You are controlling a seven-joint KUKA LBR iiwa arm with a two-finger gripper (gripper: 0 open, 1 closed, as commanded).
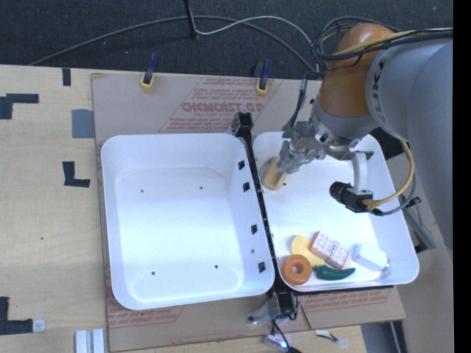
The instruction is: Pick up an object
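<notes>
My gripper (288, 160) hangs over the upper left part of the right bin (401, 235), close to the divider between the two bins. A small tan block (273, 175) lies tilted right at its tip, touching or nearly touching it, with its upper end hidden behind the gripper. Whether the block is held I cannot tell. In the bin's near corner sit an orange ring (297, 269), a yellow piece (302, 244), a red and white box (330, 249), a green pepper (335, 273) and a white piece (369, 258).
The left bin (176, 143) stands beside the right one, separated by a black clip rail (252, 197). A black cable connector (350, 195) hangs from the wrist over the right bin. Cardboard lies under both bins.
</notes>
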